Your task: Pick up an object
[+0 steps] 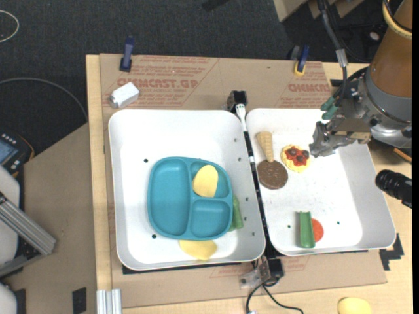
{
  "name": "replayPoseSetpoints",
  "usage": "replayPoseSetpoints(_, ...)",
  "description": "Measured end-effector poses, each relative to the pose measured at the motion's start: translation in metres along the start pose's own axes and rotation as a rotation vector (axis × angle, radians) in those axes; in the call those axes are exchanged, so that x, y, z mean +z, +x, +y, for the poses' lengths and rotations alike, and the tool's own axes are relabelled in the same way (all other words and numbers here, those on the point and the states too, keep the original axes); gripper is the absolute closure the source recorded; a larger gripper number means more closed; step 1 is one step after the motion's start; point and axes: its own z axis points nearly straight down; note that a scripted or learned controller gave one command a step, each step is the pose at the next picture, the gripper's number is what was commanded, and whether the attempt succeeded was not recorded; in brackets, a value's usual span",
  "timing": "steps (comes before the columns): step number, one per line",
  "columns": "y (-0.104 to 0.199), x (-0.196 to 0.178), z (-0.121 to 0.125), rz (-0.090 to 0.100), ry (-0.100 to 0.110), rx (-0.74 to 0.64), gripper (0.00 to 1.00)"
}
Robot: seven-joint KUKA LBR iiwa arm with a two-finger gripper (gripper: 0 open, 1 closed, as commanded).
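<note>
Gripper (319,148) hovers in right bin (366,227), just right of small pizza (295,157) (likeliest target). Finger state: cannot tell. Centre over pizza, descend straight, avoid cone (265,145) and brown disc (272,174) beyond pizza's left.

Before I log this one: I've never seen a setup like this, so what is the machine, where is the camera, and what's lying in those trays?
One fixed camera looks down at a slant. The grey and orange robot arm reaches in from the right; its gripper hangs over the right bin, beside a small toy pizza. That bin also holds an ice-cream cone, a brown disc and a green stick. The left bin holds a blue divided plate with a yellow piece.
</note>
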Motion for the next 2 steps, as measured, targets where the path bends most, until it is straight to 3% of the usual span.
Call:
replayPoseSetpoints(1, 0.014, -0.173, -0.003, 0.001, -0.019, -0.003, 1.0)
replayPoseSetpoints(2, 0.036, -0.018, -0.005, 0.0, 0.021, 0.0, 1.0)
